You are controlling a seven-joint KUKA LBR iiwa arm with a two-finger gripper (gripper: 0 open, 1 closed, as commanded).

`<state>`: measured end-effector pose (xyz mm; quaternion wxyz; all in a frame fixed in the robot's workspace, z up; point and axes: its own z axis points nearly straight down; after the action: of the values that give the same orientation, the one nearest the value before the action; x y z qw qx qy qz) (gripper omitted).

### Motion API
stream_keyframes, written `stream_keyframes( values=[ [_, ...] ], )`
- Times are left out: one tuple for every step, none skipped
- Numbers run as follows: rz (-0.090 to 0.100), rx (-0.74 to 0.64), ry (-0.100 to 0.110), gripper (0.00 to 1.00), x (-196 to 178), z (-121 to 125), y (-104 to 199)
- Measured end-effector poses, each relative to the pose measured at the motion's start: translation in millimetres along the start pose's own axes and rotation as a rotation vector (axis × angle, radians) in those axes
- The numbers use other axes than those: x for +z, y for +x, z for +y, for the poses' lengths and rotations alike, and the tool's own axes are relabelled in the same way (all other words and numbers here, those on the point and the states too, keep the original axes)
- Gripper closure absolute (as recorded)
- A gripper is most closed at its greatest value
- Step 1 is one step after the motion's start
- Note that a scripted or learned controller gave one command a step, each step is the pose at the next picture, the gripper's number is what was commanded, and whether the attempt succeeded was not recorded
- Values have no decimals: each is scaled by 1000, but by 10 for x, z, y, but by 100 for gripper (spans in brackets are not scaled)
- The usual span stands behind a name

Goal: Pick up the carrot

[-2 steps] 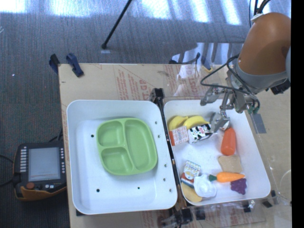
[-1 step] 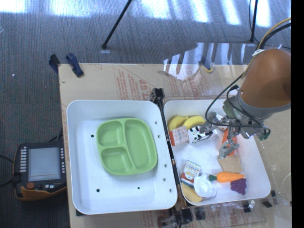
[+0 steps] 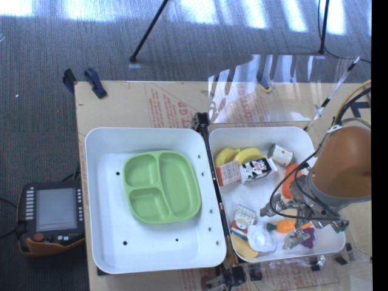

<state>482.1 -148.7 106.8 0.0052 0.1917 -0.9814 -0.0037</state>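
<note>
A small orange carrot (image 3: 285, 226) with a greenish end lies in the right bin (image 3: 303, 132), near its front right corner. My gripper (image 3: 280, 225) hangs directly over it, below the arm's orange band (image 3: 342, 162). One grey finger (image 3: 267, 210) shows behind and left of the carrot, the other (image 3: 293, 240) in front and right of it. The fingers are spread apart with the carrot between them, and I cannot tell whether they touch it.
The right bin also holds two bananas (image 3: 235, 156), a milk carton (image 3: 255, 170), a small white can (image 3: 280, 154), a red-and-white box (image 3: 227, 174), a white cup (image 3: 262, 240), a purple piece (image 3: 308, 239) and another orange item (image 3: 291, 172). A green divided plate (image 3: 162, 185) lies in the left bin (image 3: 97, 162).
</note>
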Motion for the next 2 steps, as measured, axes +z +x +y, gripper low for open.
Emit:
stream_keyframes(
  values=[
    [-11,133,7,0,194,-607,159],
    [-9,-214,7,0,193,-559,203]
  ],
)
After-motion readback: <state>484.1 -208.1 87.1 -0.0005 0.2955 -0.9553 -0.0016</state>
